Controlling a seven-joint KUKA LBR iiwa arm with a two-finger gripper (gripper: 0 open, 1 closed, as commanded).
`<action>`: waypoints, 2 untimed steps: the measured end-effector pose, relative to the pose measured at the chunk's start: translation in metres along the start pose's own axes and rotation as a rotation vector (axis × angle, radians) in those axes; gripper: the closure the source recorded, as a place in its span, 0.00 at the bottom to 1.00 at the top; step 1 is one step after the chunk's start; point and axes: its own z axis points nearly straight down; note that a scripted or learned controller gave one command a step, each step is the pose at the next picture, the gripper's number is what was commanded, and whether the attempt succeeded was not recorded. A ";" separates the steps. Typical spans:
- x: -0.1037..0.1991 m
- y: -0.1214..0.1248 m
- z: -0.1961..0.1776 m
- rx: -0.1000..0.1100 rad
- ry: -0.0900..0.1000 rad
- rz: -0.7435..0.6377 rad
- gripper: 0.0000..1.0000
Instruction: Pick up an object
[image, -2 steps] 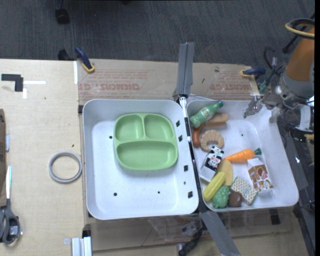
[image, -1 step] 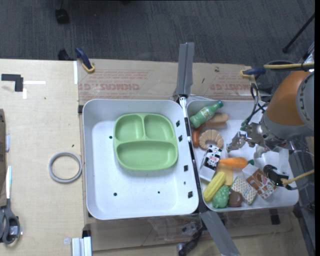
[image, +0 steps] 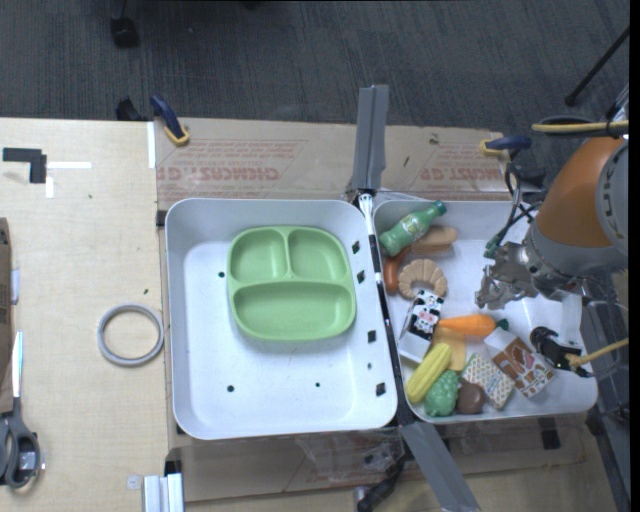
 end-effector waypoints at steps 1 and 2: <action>0.000 0.000 0.000 0.000 0.000 0.000 0.00; 0.030 -0.045 0.015 -0.001 0.000 -0.082 0.00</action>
